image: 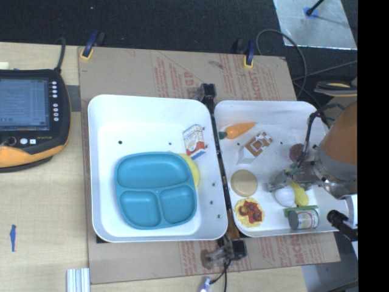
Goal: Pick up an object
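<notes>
My gripper [287,179] is low in the right bin [267,109], reaching in from the right under the orange-banded wrist. It hangs just above a white egg [284,196] and a yellow corn-like piece [299,194]. Close by are a tan round piece [244,182], a yellow disc with red topping [249,212], a small can [302,218] and a dark purple piece [296,151]. An orange carrot [239,129] and a brown-and-white box [258,145] lie farther back. I see nothing held in the gripper.
The left bin [121,111] holds a blue divided plate [156,188], a small carton [194,140] and a yellow thing [192,166] half under the plate. A tablet-like pendant [27,111] lies at the far left. A clamp [208,92] sits between the bins.
</notes>
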`<state>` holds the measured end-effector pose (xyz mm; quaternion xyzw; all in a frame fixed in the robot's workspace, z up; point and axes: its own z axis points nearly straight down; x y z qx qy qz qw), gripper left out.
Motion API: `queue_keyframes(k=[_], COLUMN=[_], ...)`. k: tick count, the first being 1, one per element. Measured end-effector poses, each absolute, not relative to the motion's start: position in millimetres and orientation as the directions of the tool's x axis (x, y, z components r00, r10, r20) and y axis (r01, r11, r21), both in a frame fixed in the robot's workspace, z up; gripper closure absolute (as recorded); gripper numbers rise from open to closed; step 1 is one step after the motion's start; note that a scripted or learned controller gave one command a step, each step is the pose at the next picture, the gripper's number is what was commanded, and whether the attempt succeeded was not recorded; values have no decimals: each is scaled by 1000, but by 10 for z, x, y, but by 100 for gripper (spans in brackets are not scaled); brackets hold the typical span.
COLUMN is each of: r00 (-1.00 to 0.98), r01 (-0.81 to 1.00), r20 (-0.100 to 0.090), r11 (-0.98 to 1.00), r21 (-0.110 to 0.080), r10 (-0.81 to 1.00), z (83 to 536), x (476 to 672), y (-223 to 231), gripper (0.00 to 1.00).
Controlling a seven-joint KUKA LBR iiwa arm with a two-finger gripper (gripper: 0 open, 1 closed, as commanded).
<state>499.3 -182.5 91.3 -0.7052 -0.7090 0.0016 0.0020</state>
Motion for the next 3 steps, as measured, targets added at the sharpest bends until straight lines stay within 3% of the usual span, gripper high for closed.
queue_keyframes(k=[1, 2, 3], r00=[-9, -8, -5], r01=[1000, 1000, 1000], r20=[-2, 1, 1], r11=[9, 8, 5], r21=[-5, -4, -1], r10=[1000, 1000, 1000], z=[1021, 916, 1926], x=[5000, 5023, 5683], y=[-1840, -1238, -651], gripper=[100, 100, 100])
